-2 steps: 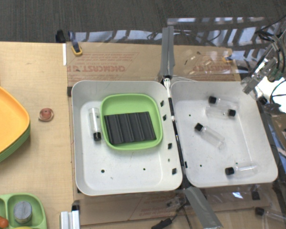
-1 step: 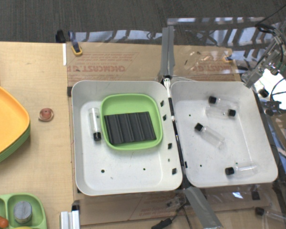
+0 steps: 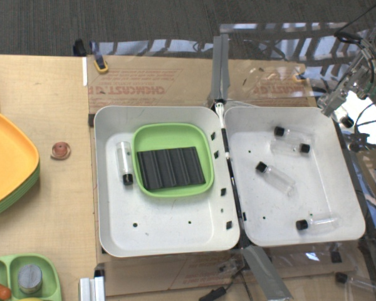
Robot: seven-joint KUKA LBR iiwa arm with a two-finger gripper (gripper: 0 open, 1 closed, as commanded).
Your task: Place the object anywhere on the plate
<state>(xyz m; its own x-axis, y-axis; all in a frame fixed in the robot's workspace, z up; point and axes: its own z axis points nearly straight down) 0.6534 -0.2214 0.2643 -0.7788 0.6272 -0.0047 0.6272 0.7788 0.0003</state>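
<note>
Seemingly the pick hasn't begun: gripper [image 3: 363, 74], at two o'clock, jaw state untellable. Next, take a vial [image 3: 274, 175] from the right bin [image 3: 338, 227] to the plate [image 3: 173, 136].

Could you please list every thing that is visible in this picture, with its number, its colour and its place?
white bins: 2, white, side by side on the bench
plate: 1, green, in the left bin, toward its far side
ridged pad: 1, dark grey, lying on the plate
vial beside plate: 1, clear with black cap, left bin, just left of the plate
vials in right bin: 4, clear with black caps, scattered apart
orange plates: a stack, orange over green, bench at far left
small disc: 1, reddish, on the bench left of the bins
divided tray: 1, green, bottom left corner
gripper: 1, metal, above the right bin's far right corner
</note>
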